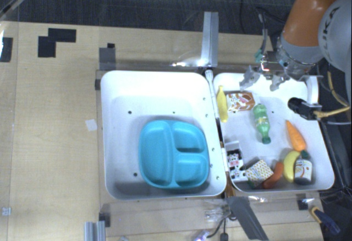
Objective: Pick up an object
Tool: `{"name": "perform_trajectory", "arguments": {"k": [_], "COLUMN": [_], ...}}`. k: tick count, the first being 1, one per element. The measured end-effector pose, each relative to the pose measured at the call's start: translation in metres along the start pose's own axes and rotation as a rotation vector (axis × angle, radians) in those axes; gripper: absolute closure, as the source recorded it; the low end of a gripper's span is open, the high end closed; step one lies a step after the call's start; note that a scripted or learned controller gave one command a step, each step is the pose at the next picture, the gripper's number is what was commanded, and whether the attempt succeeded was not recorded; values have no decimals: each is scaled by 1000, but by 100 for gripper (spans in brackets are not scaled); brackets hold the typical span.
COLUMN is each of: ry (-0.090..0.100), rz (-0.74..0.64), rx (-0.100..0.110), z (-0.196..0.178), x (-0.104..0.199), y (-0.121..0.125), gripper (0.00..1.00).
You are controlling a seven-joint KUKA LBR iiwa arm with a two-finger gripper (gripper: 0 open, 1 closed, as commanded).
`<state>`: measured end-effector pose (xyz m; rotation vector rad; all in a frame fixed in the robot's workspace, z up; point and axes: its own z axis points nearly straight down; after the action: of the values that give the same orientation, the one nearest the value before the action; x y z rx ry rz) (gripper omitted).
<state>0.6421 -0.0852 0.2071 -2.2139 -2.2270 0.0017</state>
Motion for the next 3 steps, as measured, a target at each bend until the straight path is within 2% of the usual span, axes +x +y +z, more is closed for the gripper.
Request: {"name": "perform_trajectory", "arguments": {"k": [1, 2, 3], "ry": [0, -2, 1], "rz": [-52, -124, 30], "rx": [0, -10, 0], "z": [46, 119, 91], "x": [-40, -95, -102], "y": [-38, -44, -77], "gripper": [0, 0, 0]}}
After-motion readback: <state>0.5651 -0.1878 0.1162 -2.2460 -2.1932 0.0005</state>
